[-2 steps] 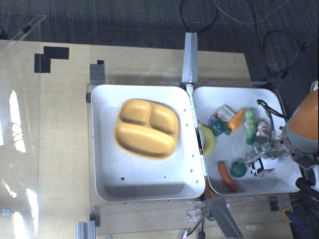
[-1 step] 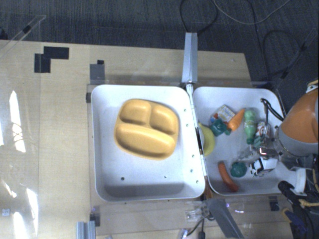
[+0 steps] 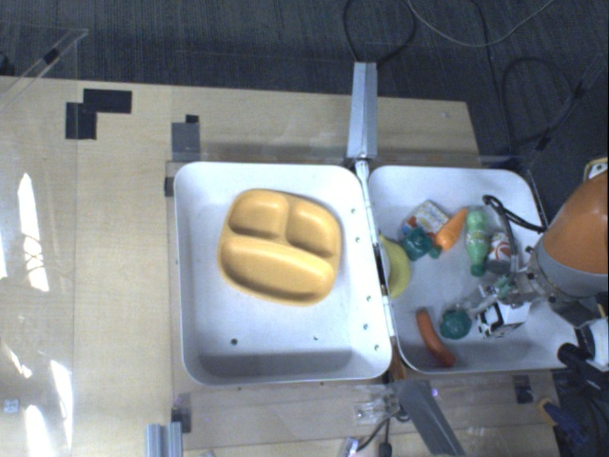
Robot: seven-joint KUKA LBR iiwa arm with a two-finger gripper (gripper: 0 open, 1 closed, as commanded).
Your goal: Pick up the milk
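Note:
The milk point(image 3: 497, 320) looks like a small white carton with black patches. It lies in the right bin point(image 3: 533, 198) near the front right, partly hidden under the gripper. My gripper point(image 3: 492, 298) reaches in from the right, low over the bin and just above the milk. The arm's orange band point(image 3: 578, 227) sits at the view's right edge. I cannot tell whether anything is held.
Also in the right bin are a teal ball point(image 3: 456, 324), a red sausage point(image 3: 434, 337), a banana point(image 3: 397, 266), a carrot point(image 3: 451, 228), a green bottle point(image 3: 476, 239) and a teal toy point(image 3: 417, 244). A yellow bread loaf point(image 3: 281, 246) fills the left bin point(image 3: 200, 284).

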